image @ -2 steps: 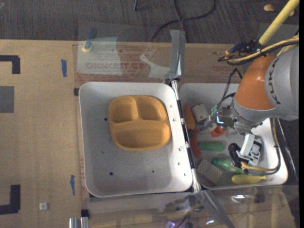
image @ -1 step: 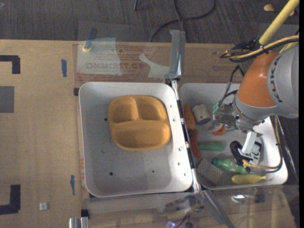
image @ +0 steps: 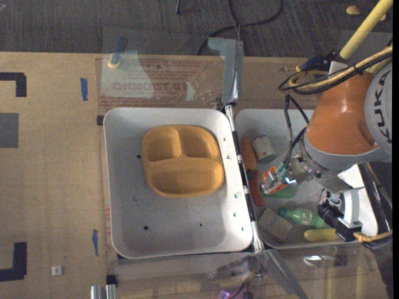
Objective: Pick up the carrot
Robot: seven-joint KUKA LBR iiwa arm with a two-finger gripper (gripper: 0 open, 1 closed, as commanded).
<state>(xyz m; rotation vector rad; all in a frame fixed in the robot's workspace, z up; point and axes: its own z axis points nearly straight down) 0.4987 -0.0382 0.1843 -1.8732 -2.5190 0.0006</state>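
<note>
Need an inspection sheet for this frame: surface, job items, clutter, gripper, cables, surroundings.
Surface: cardboard-covered bench bearing a left white bin and a right white bin, side by side.
Job's things: long orange carrot lies lengthwise along the right bin's left wall, untouched.
Clutter: orange three-compartment plastic plate in the left bin; in the right bin a small grey cylinder, green plastic bottle, grey scrubbing pad, yellow banana-like item.
Grippers: two-finger gripper low in the right bin, right of the carrot; finger state unclear.
Cables: black and yellow cables on the arm; a black cable loop on the floor.
Surroundings: dark carpet, blue tape marks.
</note>
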